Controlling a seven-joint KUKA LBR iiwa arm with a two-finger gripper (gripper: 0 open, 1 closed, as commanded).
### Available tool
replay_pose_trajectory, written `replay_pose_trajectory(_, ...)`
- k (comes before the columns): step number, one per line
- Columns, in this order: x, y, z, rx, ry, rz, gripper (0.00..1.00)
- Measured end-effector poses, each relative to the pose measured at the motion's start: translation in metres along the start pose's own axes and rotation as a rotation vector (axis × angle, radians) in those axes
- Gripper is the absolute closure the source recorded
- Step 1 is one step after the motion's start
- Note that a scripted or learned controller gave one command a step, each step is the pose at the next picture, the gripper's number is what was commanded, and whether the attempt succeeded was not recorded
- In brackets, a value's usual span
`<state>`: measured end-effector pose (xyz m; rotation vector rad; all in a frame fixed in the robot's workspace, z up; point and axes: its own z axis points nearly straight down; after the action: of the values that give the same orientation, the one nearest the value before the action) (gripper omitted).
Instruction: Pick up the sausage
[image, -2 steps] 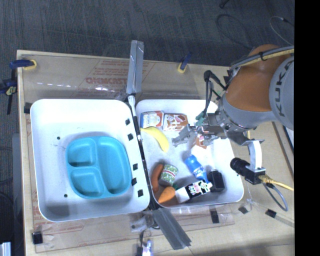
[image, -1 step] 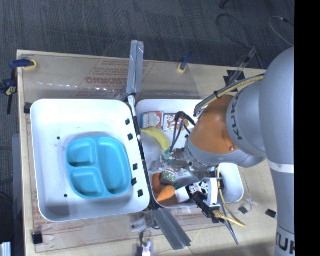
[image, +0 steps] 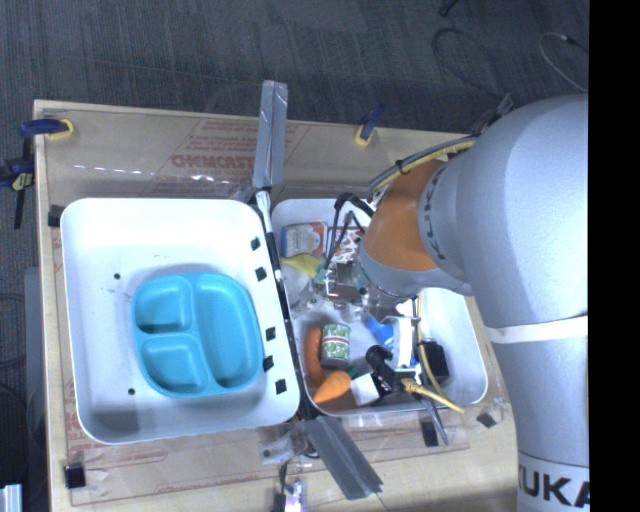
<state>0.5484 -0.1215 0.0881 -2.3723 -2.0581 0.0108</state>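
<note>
The sausage (image: 312, 347), a short reddish-orange piece, lies lengthwise against the left wall of the right bin (image: 462, 330). A small can with a green label (image: 336, 343) stands right beside it. My gripper (image: 374, 322) hangs low over the middle of this bin, just right of the can and apart from the sausage. The orange-banded wrist above hides most of the gripper. Nothing can be seen held in it.
An orange carrot (image: 331, 385) lies at the bin's front, with a brown item (image: 338, 403) beneath it. A printed packet (image: 303, 240) and a yellow piece (image: 300, 266) sit at the back. A small blue item (image: 380, 331) is under the gripper. A blue divided plate (image: 195, 333) lies in the left bin (image: 90, 260).
</note>
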Motion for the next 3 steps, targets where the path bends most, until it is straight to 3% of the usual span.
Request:
replay_pose_trajectory(1,-0.047,0.064,-0.007,0.002,0.006,-0.048,0.00)
replay_pose_trajectory(2,-0.004,-0.022,0.001,0.002,0.004,0.081,0.00)
replay_pose_trajectory(3,-0.005,-0.023,-0.005,0.011,0.005,0.079,1.00)
